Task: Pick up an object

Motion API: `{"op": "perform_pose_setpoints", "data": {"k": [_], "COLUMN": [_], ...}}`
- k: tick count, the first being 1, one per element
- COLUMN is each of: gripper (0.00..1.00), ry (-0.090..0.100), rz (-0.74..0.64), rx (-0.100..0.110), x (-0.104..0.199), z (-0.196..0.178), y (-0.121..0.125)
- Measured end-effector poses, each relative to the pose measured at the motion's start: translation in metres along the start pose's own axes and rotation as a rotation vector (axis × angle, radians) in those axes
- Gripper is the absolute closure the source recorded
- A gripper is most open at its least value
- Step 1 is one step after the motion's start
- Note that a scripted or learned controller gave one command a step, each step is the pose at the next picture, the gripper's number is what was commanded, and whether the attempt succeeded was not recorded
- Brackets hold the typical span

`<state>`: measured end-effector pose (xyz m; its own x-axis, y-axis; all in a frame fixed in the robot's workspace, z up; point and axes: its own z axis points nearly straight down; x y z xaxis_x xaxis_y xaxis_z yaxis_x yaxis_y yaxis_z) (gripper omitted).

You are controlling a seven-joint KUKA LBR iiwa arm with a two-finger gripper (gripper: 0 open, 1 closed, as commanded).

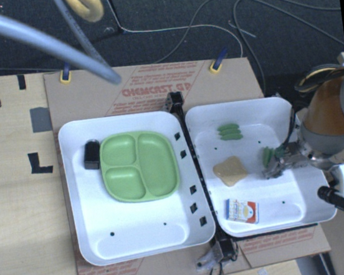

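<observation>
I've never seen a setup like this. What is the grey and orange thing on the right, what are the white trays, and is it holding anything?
One camera above the bench looks down at a slant. The grey and orange thing is a robot arm reaching in from the right; its gripper, a two-finger hand, sits low in the right bin. The left bin holds a green divided plate and a small black object. The right bin holds a green pod-like item, a tan piece, a small printed card or packet and a green thing right by the gripper. Whether it grips that, I cannot tell.
</observation>
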<state>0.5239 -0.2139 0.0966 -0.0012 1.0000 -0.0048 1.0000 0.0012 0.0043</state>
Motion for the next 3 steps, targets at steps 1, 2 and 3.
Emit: {"op": "perform_pose_setpoints", "data": {"k": [1,2,3], "gripper": [1.0,1.0,1.0], "ry": [0.004,0.004,0.002], "rz": [-0.001,-0.001,0.0], "rx": [0.0,0.001,0.0], "x": [0.003,0.01,0.001], "z": [-0.063,-0.108,-0.158], "y": [0.003,0.009,0.005]}}
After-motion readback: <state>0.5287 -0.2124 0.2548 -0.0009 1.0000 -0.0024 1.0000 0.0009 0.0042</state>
